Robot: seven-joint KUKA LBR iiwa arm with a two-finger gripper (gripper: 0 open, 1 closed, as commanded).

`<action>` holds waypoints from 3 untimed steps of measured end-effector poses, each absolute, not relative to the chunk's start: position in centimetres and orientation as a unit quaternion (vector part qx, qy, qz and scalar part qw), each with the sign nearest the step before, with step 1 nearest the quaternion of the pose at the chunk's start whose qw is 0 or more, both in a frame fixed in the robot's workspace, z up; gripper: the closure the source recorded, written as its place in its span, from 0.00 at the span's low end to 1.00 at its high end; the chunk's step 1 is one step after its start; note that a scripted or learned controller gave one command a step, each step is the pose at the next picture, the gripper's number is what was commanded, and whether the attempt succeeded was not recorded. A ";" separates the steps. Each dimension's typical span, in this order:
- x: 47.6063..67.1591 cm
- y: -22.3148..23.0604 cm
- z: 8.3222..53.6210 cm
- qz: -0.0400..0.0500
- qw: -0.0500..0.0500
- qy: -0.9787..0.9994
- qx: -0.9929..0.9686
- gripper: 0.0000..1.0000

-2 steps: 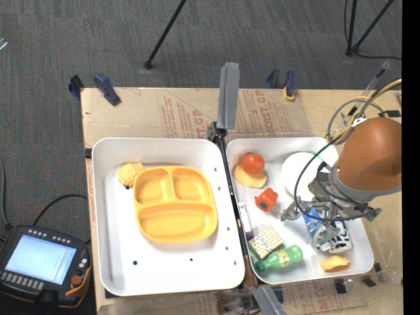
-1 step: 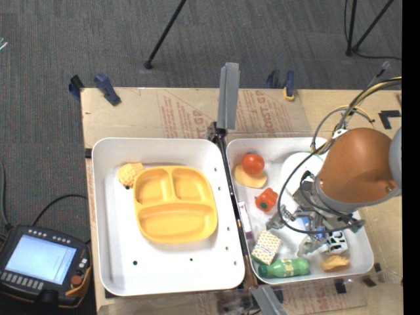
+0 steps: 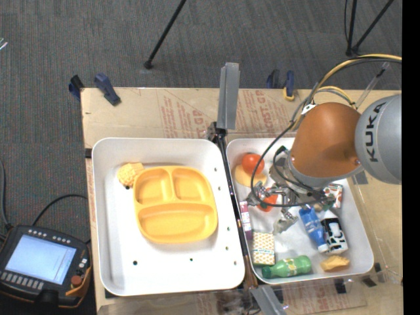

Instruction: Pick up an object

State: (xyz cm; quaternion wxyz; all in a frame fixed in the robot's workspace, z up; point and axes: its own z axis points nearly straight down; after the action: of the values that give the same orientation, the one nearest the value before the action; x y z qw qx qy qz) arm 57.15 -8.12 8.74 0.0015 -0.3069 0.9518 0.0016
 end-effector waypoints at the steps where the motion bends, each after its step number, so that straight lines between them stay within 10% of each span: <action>1: 57.2 -8.0 9.7 0.002 0.002 0.952 -0.307 1.00; 2: 61.4 -8.0 8.8 0.001 0.001 0.969 -0.248 1.00; 3: 61.4 -8.1 8.8 0.001 0.001 0.969 -0.248 0.00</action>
State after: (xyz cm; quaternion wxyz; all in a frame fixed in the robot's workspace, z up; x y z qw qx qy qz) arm 61.43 -8.06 8.78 0.0012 -0.2479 0.9688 0.0013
